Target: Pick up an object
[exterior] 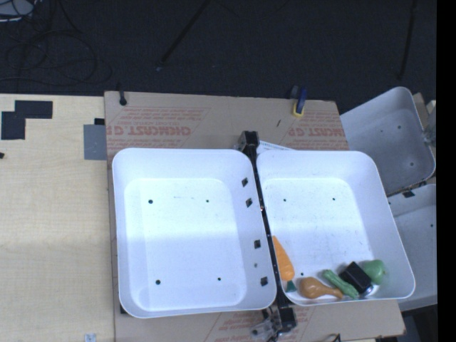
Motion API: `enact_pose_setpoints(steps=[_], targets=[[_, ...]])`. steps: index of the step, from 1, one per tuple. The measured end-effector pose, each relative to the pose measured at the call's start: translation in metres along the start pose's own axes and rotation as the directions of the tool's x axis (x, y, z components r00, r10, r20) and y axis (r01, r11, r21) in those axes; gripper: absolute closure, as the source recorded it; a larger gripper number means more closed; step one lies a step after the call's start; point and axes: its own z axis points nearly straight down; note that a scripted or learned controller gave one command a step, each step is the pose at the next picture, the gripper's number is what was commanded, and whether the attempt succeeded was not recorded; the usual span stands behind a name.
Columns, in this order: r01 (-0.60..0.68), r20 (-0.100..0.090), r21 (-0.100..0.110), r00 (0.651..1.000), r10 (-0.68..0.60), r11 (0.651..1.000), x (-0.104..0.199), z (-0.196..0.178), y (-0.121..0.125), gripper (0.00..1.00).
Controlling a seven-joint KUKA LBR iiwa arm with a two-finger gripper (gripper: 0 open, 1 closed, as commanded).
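Note:
The right bin (pixel 324 191) holds several small objects along its near edge. An orange carrot-shaped piece (pixel 283 259) lies against the bin's left wall. A tan-orange curved piece (pixel 318 288) rests at the near wall. Beside it lies a green elongated piece (pixel 340 283), partly under a black block (pixel 355 277). A rounder green object (pixel 373 268) sits at the near right corner, touching the black block.
The left bin (pixel 182 226) stands beside the right one on a cardboard sheet (pixel 214 123). A black clip strip (pixel 256 219) joins the two bins. A grey metal panel (pixel 392 134) stands at the right. A blue-and-yellow clamp (pixel 300 100) sits at the cardboard's far edge.

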Motion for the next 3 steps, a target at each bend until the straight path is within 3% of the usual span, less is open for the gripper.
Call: enact_pose_setpoints(steps=[1,3], targets=[[0.004,0.000,0.000,1.000,-0.004,1.000,0.076,0.000,0.049,1.00],[0.002,0.000,0.001,1.000,-0.002,1.000,0.211,0.001,0.110,1.00]])
